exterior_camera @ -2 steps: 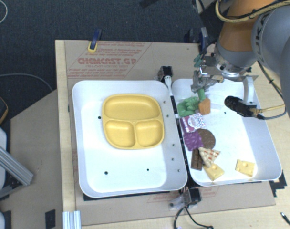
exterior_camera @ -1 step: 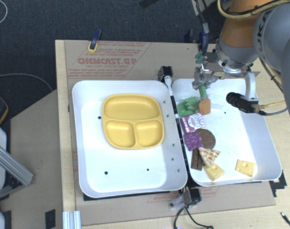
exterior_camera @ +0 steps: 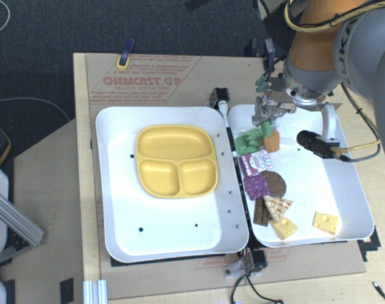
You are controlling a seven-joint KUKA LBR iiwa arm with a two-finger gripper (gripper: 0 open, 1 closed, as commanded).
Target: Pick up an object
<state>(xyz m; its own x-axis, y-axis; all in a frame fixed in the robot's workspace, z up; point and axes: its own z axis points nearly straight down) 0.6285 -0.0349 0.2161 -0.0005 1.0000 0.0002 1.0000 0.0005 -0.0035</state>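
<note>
Camera view shows a green toy (exterior_camera: 248, 142) at the right bin's (exterior_camera: 351, 189) upper left, touching an orange piece (exterior_camera: 271, 140); the gripper (exterior_camera: 266, 113) hangs directly above it; jaw state cannot be told; a yellow tray (exterior_camera: 176, 160) fills the left bin (exterior_camera: 116, 227).

Arm over the right bin of toy food

The gripper (exterior_camera: 266, 118) hangs just above a green toy (exterior_camera: 249, 142) and orange piece (exterior_camera: 271, 141); a yellow divided plate (exterior_camera: 176, 160) sits in the left bin (exterior_camera: 116, 220).

Divided plate (exterior_camera: 176, 159) in left bin (exterior_camera: 113, 189)
</note>
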